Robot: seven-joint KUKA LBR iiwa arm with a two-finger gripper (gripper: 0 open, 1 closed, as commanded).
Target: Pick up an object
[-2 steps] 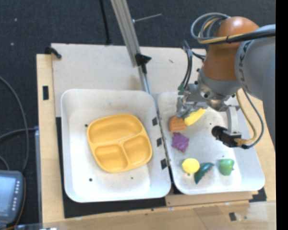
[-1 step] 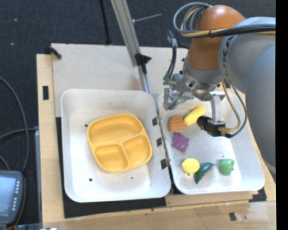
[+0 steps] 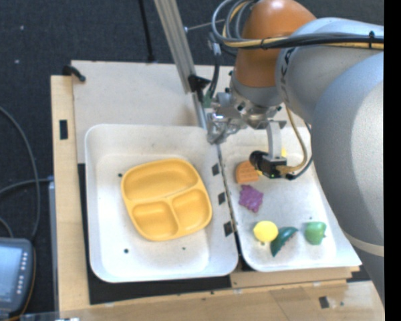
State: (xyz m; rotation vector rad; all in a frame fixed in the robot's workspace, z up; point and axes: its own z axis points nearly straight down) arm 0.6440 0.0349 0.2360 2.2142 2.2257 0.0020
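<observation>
We start at the gripper (image 3: 216,134), which hangs over the far end of the seam where the two bins meet. From this slanted view we cannot tell whether the jaws are open or closed, and we see nothing held between them. So we judge the pick as not yet made, and the step in hand is choosing a target and lining up over it. The nearest candidate is the orange-brown piece (image 3: 246,173), lying in the right bin (image 3: 291,202) just beside the seam and a little nearer the camera than the gripper. Just beyond it lies the purple piece (image 3: 251,198). Along the near wall sit the yellow ball (image 3: 265,231), the dark green piece (image 3: 281,240) touching or almost touching it, and the green piece (image 3: 314,232) a little apart. In the left bin (image 3: 97,179) the yellow divided plate (image 3: 166,198) lies flat, and we think it looks too broad to suit a two-finger grasp. To do this well, we would take the orange-brown piece. That means centring over it rather than over the bin wall, spreading the jaws before descending, and turning the wrist so they close across its narrower side. We would come straight down, since the seam wall is close and a slanted approach could catch it or push the piece toward the purple one.
</observation>
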